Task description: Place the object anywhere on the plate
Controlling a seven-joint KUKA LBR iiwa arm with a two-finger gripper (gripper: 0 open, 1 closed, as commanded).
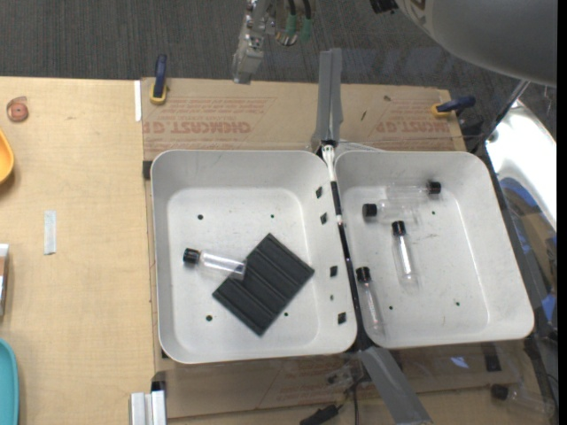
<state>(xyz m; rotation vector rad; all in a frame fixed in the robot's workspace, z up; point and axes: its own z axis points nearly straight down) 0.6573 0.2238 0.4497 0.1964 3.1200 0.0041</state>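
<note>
gripper (249, 58) raised above cardboard behind left bin (177, 326), grip state unclear | vial (213, 261) touching black ridged plate (264, 283) edge | four vials (403, 251) in right bin (505, 317)

My claw (248, 47) hangs high over the cardboard behind the left bin (177, 171). In that bin a capped vial (213, 261) touches the ribbed black plate (264, 282) at its upper-left edge (four more vials (403, 251) lie in the right bin (478, 175)).

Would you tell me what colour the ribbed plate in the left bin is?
Black: the ribbed plate shows plainly in the camera view, against the white left bin.
</note>
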